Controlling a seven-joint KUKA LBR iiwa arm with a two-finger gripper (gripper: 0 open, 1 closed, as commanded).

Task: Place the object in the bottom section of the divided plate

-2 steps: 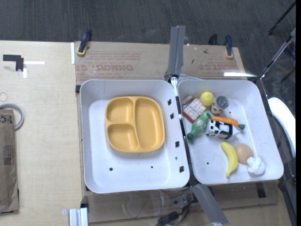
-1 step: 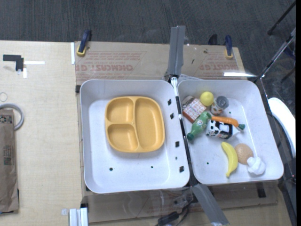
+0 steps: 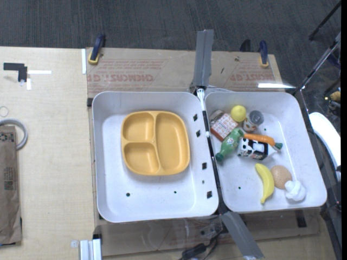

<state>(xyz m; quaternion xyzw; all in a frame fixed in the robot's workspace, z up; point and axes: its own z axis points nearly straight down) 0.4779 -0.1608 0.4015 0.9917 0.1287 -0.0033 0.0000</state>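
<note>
A yellow divided plate lies in the left bin, with two small sections on its left and one long section on its right. The right bin holds several toy foods: a banana, an egg, a white garlic bulb, a carrot, a lemon, a green bottle, a red-and-white packet, a black-and-white carton and a small can.
A grey divider bar runs between the bins at the back. Cardboard lies behind them, held by blue-and-yellow clamps. A brown paper bag sits at the bench's left edge.
</note>
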